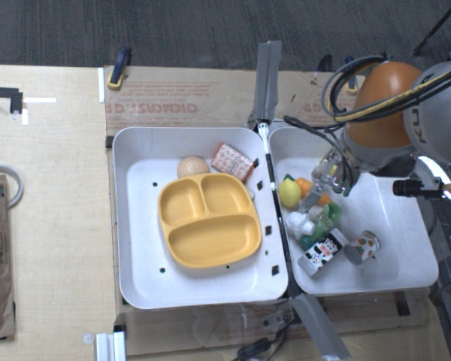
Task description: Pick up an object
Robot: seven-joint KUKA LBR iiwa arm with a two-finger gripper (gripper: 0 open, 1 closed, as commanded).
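My gripper hangs low over the left part of the right bin, right above a pile of small objects. Under and beside it lie a yellow lemon, an orange piece, a white lump, a green item and a black-and-white carton. A grey cup with red spots lies a little to the right. The arm's orange band sits above the wrist. The fingertips blend into the clutter.
The left bin holds a yellow divided plate, a beige round object and a red patterned packet. A grey divider post stands between the bins at the back. Cables loop near the arm.
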